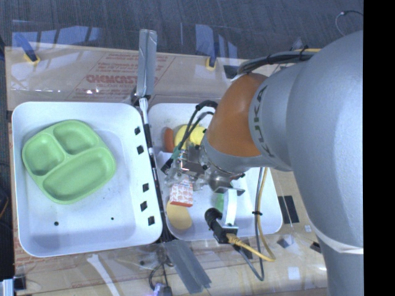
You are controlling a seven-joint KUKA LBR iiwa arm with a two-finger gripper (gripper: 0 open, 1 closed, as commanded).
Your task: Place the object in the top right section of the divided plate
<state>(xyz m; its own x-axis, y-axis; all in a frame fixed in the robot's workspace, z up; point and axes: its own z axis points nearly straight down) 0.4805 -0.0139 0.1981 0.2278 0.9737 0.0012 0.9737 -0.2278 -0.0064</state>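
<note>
A light green divided plate lies in the left bin, its two small sections toward the back and one large section toward the front. My gripper reaches down into the right bin, right above a pile of small items. Under it lie a red-and-white packet, a pale yellow round piece, an orange-red item and a yellow item. The arm's bulk hides the fingertips.
The orange-banded wrist and grey arm cover most of the right bin. A green item and cables lie by the wrist. A grey divider bar runs between the bins.
</note>
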